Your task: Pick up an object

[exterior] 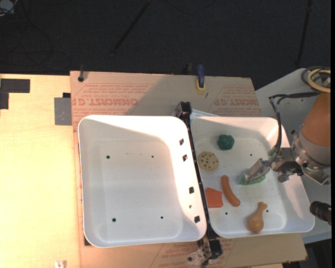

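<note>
Taking the divider (pixel 191 166) between the two bins as landmark: just right of it lie a round biscuit (pixel 207 161) and, lower, an orange wedge (pixel 213 197). Further right sit a dark green ball (pixel 225 142) and a sausage (pixel 230 190), then a chicken drumstick (pixel 256 218). Farthest right, the gripper (pixel 255 173) is down over a flat green piece (pixel 253 177); whether it is parted or grips anything, I cannot tell. The green piece looks light, thin and probably slippery plastic; its edges seem the best hold.
</note>
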`<state>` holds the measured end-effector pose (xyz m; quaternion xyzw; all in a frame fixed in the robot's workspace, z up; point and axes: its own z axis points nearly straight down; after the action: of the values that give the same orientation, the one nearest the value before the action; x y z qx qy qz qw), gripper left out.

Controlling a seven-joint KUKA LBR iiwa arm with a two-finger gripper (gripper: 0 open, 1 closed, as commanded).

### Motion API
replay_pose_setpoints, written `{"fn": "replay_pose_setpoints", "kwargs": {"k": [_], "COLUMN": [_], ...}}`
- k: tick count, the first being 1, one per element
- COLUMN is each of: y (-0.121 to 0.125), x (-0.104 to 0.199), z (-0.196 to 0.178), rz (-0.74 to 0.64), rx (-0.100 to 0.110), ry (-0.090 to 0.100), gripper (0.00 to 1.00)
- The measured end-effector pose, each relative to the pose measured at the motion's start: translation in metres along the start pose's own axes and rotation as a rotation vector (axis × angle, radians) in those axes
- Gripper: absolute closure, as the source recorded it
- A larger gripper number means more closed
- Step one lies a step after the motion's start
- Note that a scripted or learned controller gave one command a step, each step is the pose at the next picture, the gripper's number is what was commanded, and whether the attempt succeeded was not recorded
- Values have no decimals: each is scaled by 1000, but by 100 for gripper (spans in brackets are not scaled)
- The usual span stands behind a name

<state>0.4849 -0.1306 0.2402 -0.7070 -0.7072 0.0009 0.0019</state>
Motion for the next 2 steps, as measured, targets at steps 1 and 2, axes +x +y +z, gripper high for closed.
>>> {"fn": "replay_pose_setpoints", "kwargs": {"k": [1, 2], "y": [67, 65], "x": [-35, -34], "z": [-185, -185], "rz": [-2, -5], "rx": [-22, -1], "ry": [-9, -3], "gripper": [0, 100]}}
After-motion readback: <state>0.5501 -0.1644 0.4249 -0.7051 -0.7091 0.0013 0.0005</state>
